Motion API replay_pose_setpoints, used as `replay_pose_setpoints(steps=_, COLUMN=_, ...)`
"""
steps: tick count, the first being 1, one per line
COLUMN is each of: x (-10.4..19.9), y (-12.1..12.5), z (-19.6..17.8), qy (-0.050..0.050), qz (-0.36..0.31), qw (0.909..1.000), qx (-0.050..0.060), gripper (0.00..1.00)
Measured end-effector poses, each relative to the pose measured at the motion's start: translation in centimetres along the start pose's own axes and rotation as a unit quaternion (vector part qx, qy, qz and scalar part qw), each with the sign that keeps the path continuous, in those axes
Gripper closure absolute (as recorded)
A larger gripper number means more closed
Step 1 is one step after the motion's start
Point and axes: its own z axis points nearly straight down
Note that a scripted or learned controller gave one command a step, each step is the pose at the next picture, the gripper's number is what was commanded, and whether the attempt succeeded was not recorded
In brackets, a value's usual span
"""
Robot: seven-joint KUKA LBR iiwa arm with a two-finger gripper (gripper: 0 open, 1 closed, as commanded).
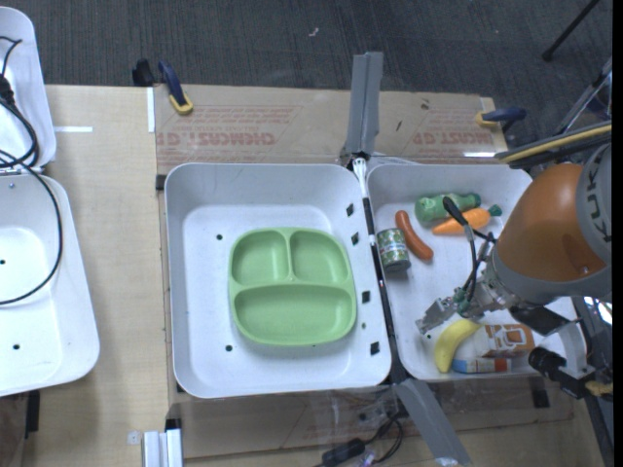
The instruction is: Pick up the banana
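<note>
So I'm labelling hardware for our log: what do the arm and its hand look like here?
The arm is bulky and rounded, with a broad orange band over a grey wrist section and dark lettering at the frame edge. Thin cables run down to the hand, a small metallic silver part.

We see a tabletop (97, 115) of light wood. A brown cardboard sheet (263, 129) lies flat on it, under two white bins. The left bin (195, 261) and the right bin (414, 353) stand side by side and touch. At the left edge lies another white tray (49, 329).
</note>
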Motion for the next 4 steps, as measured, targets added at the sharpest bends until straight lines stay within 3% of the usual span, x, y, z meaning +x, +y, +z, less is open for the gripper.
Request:
replay_pose_setpoints(steps=1, x=-2.0, y=1.1, z=0.9, qy=-0.001, qz=-0.119, qw=0.9929, qx=0.000, gripper=0.00)
replay_pose_setpoints(steps=3, x=-0.3, y=-0.1, z=0.8, qy=0.000, qz=-0.107, qw=0.9942, qx=0.000, gripper=0.00)
replay_pose_setpoints(steps=4, x=-0.3, y=-0.1, z=0.0, qy=0.000, qz=-0.105, qw=0.9944, qx=-0.001, gripper=1.00)
